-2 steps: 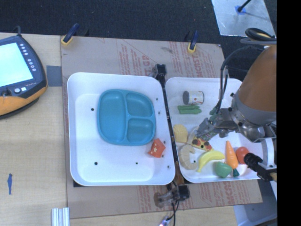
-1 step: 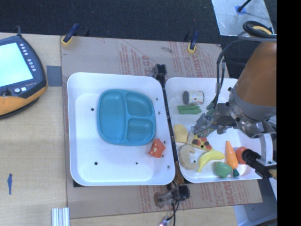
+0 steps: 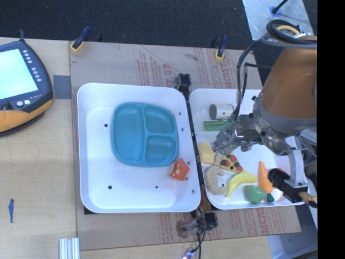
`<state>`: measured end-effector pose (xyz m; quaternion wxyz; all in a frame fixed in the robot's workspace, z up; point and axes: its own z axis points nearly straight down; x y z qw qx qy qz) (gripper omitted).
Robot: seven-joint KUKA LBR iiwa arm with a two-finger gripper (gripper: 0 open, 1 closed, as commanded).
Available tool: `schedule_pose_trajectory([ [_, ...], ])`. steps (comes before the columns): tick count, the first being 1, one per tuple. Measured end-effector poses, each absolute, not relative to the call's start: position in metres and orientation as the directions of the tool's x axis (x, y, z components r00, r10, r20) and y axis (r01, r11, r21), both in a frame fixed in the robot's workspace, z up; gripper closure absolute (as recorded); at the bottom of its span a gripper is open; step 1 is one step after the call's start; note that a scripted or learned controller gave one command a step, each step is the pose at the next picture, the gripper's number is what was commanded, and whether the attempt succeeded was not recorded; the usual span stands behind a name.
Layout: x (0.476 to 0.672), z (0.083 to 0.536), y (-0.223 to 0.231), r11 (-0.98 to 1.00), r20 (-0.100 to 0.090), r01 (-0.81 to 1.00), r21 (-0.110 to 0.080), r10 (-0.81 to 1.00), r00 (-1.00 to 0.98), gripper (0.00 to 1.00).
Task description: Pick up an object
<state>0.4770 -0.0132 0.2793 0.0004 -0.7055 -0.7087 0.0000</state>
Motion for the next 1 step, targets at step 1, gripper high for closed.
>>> schedule_pose_trajectory([
  [1, 0.4767, 0.2788, -0.0229, 0.003, 0.0, 1.0, -0.002, 1.0, -0.003, 1.0],
])
